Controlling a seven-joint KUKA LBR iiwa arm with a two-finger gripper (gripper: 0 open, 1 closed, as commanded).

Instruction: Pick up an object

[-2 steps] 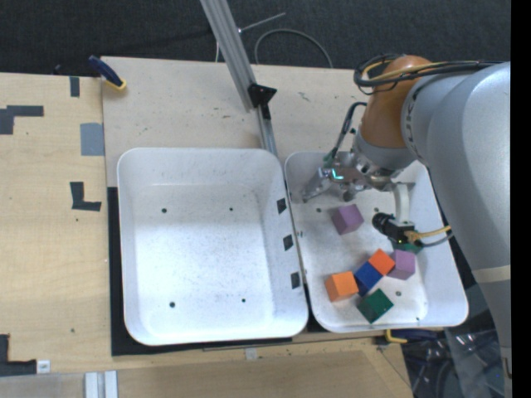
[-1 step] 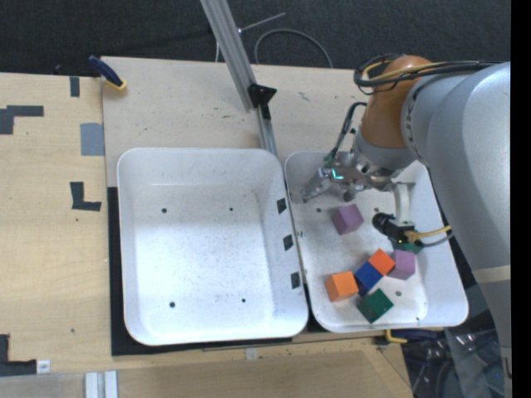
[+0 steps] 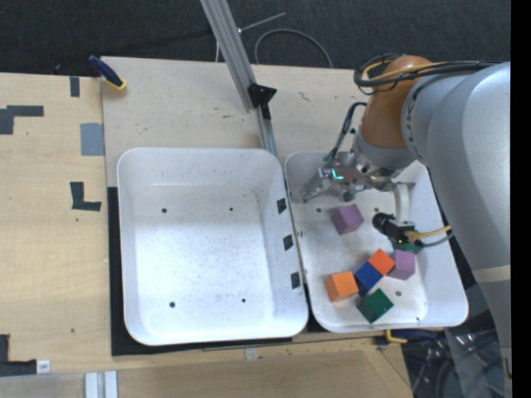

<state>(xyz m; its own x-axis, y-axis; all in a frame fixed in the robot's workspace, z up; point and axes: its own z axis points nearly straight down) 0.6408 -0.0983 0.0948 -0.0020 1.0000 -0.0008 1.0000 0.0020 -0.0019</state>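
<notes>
My gripper (image 3: pixel 330 194) hangs over the far part of the right bin (image 3: pixel 440 305), below the orange band of the wrist. It looks open, and I see nothing between its fingers. A purple block (image 3: pixel 347 219) lies just in front of it, apart from it. Further toward the near side of the bin sit an orange block (image 3: pixel 341 285), a second orange block (image 3: pixel 381 262), a blue block (image 3: pixel 367 276), a green block (image 3: pixel 375 306) and a pale purple block (image 3: pixel 404 264), close together.
The left bin (image 3: pixel 141 181) stands beside the right one, sharing a middle wall. A slanted metal pole (image 3: pixel 236 52) reaches down to the bins' far edge. A dark cable piece with green and yellow (image 3: pixel 401 232) hangs by the arm.
</notes>
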